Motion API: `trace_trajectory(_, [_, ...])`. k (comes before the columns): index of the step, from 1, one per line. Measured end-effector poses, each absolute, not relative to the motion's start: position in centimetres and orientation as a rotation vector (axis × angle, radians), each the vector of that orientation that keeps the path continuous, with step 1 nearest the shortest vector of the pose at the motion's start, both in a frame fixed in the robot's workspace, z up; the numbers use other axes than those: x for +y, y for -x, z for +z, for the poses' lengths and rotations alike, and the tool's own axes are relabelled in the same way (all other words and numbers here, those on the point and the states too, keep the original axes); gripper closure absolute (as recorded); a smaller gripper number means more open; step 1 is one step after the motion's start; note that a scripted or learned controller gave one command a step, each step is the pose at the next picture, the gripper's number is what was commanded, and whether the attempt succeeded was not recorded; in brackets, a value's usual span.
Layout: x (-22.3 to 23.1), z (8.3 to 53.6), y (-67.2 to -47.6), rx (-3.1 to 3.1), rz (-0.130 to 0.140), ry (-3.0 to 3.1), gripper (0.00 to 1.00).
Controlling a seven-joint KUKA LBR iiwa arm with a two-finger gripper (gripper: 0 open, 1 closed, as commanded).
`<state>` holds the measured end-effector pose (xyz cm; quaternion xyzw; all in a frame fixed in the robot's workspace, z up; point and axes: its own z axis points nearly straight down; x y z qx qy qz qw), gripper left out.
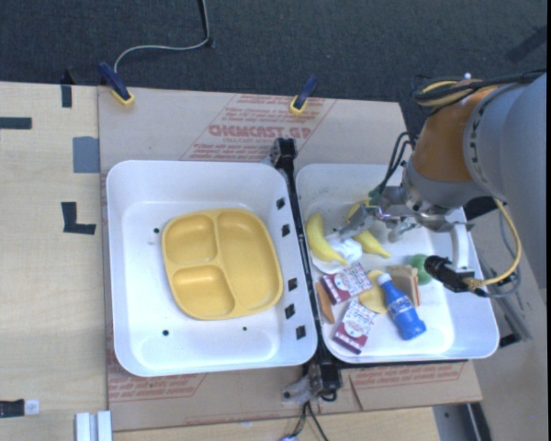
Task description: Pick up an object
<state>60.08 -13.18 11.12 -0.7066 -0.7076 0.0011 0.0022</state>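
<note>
While clutter (367, 288) crowds it, hand (375, 217) hovers — bin rim (298, 237) near.

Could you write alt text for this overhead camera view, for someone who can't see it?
A grey robot arm's end effector hovers over the right white bin, which holds a banana, a blue bottle and snack packets. The left bin holds a yellow divided plate.

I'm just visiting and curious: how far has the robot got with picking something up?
Done: the arm has reached over the right bin, its hand low among the toys near the banana. In hand: nothing that I can see; the view is too cluttered to tell whether it grips anything. Left: grasping and lifting an object. The yellow plate lies in the left bin.
</note>
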Motion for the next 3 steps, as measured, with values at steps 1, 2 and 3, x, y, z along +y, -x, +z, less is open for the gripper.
trace_trajectory(1, [-11.2, 8.6, -64.0, -2.225, -0.002, 2.221, 0.0])
trace_trajectory(2, [-11.2, 9.6, -64.0, -2.228, -0.001, 2.22, 1.0])
trace_trajectory(3, [-3.3, 18.4, -57.9, -2.223, 0.0, 2.217, 1.0])
